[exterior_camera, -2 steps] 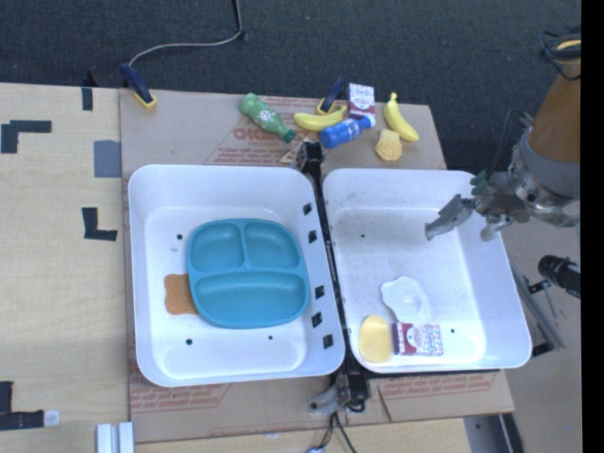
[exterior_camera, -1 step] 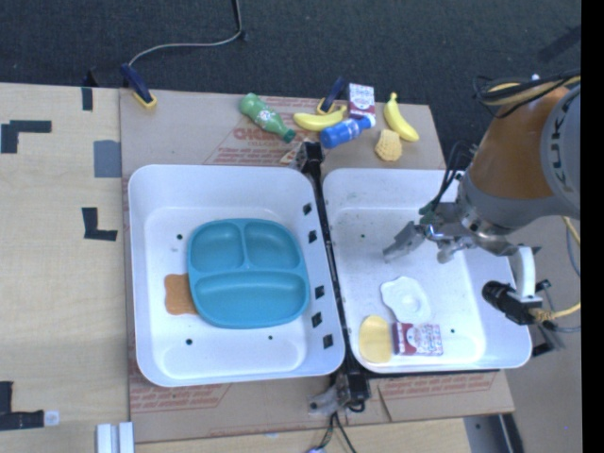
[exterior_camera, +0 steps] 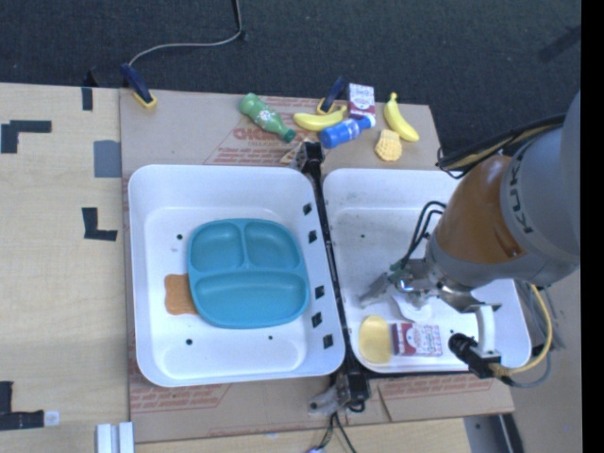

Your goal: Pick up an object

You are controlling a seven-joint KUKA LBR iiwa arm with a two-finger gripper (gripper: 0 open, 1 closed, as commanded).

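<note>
Camera view has the end effector [exterior_camera: 401, 286] low in the right bin [exterior_camera: 377, 192]; whether it is spread or pressed together, I cannot tell. Just below it lie a yellow block [exterior_camera: 375, 339] and a small carton [exterior_camera: 417, 339], side by side.

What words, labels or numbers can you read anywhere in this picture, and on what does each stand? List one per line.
"CHO...": red print on the cardboard sheet behind the left bin, partly covered, rest unreadable.
Small carton in the right bin: red and white label, too blurred to read.
Small box behind the bins: print too small to read.
Red print on the cardboard's front edge: too blurred to read.
</note>
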